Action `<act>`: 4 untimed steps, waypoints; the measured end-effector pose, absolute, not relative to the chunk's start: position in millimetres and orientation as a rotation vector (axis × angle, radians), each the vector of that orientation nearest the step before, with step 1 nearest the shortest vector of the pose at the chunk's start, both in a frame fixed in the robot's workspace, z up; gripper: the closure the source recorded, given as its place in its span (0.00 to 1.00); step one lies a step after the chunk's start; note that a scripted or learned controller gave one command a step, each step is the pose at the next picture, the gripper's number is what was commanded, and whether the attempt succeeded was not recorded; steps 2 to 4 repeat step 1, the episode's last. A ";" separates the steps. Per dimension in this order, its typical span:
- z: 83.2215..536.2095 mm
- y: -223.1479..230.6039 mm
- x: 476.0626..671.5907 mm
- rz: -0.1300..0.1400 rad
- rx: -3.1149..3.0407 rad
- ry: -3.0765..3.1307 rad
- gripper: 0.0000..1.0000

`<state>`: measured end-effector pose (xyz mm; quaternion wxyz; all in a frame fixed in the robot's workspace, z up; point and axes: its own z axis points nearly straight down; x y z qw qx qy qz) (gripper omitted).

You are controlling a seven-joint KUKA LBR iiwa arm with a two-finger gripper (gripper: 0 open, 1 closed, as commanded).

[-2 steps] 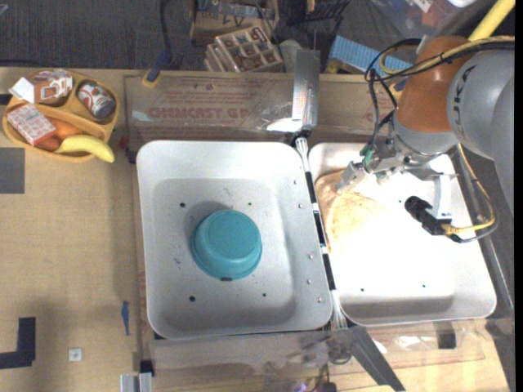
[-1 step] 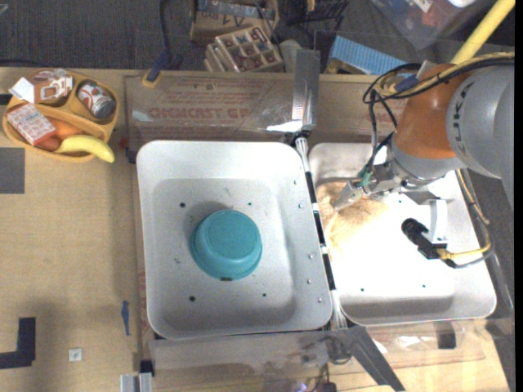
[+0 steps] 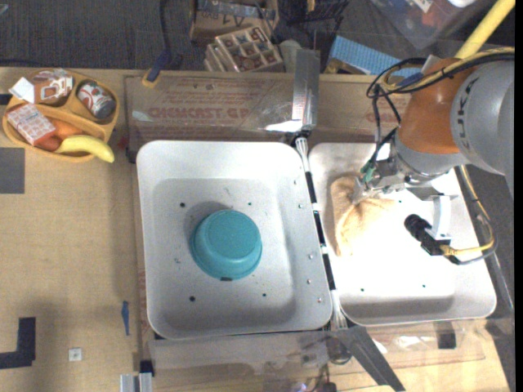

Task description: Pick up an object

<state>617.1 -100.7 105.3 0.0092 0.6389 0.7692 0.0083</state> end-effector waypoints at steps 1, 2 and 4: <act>185.9 -77.7 667.5 0.003 1.504 2.751 1.00; 185.9 -77.7 667.5 0.003 1.504 2.751 1.00; 185.9 -77.7 667.5 0.003 1.504 2.751 1.00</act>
